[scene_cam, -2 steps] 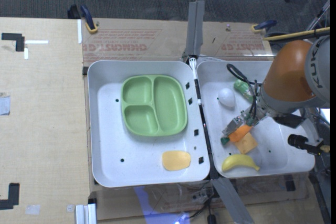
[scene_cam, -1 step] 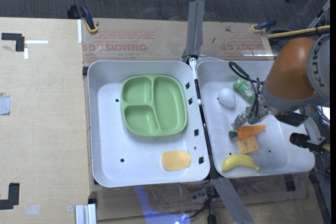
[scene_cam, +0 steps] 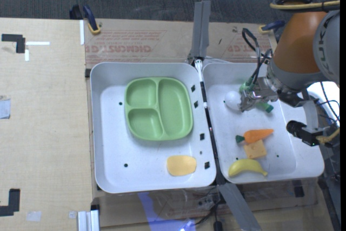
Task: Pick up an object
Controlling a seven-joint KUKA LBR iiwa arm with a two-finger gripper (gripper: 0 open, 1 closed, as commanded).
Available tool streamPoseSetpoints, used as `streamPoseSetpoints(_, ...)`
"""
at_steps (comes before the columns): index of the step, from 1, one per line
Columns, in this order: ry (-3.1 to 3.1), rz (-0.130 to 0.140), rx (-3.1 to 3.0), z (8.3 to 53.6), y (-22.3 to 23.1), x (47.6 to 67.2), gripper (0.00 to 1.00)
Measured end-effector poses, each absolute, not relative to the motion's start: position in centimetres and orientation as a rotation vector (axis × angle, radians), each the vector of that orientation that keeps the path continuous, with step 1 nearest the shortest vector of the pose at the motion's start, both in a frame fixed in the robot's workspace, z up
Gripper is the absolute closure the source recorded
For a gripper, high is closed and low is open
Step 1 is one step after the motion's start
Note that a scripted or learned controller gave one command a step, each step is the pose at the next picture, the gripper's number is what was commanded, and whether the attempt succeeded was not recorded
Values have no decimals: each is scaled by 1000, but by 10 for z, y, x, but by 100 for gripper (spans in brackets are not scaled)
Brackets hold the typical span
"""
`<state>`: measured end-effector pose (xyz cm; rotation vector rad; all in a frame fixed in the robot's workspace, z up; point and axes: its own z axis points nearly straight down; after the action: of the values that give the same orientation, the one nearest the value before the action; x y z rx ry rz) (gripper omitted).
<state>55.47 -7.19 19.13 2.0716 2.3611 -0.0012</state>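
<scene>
Lying nearest the camera in the right bin [scene_cam: 303, 170], a banana [scene_cam: 247, 168] sits just in front of an orange block [scene_cam: 256, 150], and a carrot [scene_cam: 257, 136] rests right behind that block, so the toys cluster as easy targets. Farther back from the block, the gripper [scene_cam: 250, 101] hangs low beside a white egg-like object [scene_cam: 232, 99], apparently lined up for it; whether its jaws are parted or closed I cannot tell, and nothing visibly sits in them
</scene>
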Motion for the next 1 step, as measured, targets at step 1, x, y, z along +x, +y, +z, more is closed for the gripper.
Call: streamPoseSetpoints(1,2362,-2,2070,191,-72,555,0)
